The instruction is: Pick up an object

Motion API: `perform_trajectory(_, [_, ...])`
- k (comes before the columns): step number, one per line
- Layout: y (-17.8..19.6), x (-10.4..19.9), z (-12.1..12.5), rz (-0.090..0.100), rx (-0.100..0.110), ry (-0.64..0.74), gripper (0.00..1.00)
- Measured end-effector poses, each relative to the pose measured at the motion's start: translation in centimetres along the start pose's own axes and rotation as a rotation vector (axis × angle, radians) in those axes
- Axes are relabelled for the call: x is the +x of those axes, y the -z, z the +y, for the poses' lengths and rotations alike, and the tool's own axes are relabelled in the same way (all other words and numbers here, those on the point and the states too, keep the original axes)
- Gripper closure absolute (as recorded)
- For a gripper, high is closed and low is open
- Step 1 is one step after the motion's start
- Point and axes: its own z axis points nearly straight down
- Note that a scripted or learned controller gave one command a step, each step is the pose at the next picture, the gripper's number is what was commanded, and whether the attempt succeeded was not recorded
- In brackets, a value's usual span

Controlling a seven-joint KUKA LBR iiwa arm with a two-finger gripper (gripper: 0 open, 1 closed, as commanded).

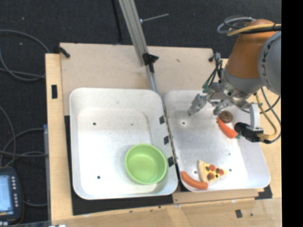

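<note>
The arm [251,56] is reaching in over the right bin [189,136] from the right edge, and the gripper [208,103] is hanging above the bin's upper half with two fingers [195,105] splaying apart, nothing showing between them. Candidate objects are lying in this bin: a carrot [227,127] just beside the gripper on its right, with a small brown round piece [227,116] touching its upper end, and, along the near rim, a pizza slice [209,170] lying next to a sausage [194,180]. A green bowl [146,163] is sitting in the left bin [94,122], well apart from the gripper. Judged from this layout, the step in hand is the approach before a grasp, and the carrot is looking like the nearest target. For a sound grasp, the operator or program should be centring the open fingers across the carrot's narrow width, not along its length, and descending until the tips are flanking it on the bin floor. The brown piece is crowding the upper end, so closing nearer the carrot's middle is advisable. The black cabled fitting [248,130] beside the carrot's lower end is also limiting clearance.
</note>
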Motion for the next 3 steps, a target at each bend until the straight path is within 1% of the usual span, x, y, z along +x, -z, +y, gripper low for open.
perform_trajectory(1, [0.0,0.0,0.0,0.0,-0.001,-0.001,0.0])
perform_trajectory(2, [-6.1,-0.9,-0.3,-0.004,0.006,-0.005,0.0])
perform_trajectory(3, [-11.4,-1.1,-0.4,-0.005,0.005,-0.006,0.0])
